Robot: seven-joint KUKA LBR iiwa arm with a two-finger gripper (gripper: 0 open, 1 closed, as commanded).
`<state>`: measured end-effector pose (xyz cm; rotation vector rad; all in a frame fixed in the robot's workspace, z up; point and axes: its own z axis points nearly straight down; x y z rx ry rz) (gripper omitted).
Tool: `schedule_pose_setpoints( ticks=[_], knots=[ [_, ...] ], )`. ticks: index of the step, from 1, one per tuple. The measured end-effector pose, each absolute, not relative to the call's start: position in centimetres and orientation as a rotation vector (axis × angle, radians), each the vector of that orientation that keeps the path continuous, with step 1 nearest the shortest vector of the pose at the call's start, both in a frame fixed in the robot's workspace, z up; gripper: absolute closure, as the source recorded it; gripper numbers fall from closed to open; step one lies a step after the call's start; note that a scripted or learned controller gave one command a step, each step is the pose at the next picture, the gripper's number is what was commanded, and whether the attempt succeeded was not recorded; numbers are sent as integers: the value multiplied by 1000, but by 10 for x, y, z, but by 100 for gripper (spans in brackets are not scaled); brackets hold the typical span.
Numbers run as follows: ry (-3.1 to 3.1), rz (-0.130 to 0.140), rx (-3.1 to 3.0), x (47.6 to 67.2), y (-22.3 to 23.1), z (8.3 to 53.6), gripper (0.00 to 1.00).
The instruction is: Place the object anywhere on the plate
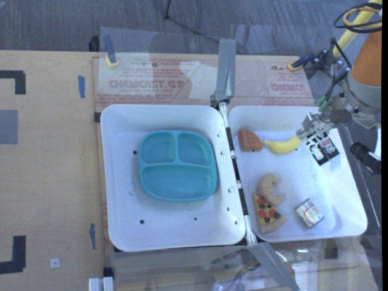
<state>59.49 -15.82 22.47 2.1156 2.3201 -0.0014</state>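
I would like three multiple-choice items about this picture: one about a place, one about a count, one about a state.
1. Where is the plate?
A. left bin
B. right bin
C. on the bench

2. How many compartments does the plate have?
A. two
B. three
C. five

3. How does the banana lie?
A. on the plate
B. on the pizza slice
C. on the right bin's floor

Answers:
1 A, the teal plate sits in the left bin.
2 B, ridges divide it into two small sections and one large.
3 C, it rests beside the waffle, below the gripper.

Grey arm with orange band reaching in from the right, pincer (310, 126) lowered, pointing left
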Motion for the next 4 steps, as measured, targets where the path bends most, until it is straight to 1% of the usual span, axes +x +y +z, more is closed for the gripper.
schedule_pose_setpoints(
  ticks=[1, 2, 3, 4],
  knots=[
    [2337, -1, 2100, 597, -79, 191, 100],
    [2439, -1, 1982, 600, 10, 188, 100],
    [2558, -2, 1827, 592, 87, 185, 100],
    [2557, -1, 1828, 592, 87, 185, 0]
  ],
)
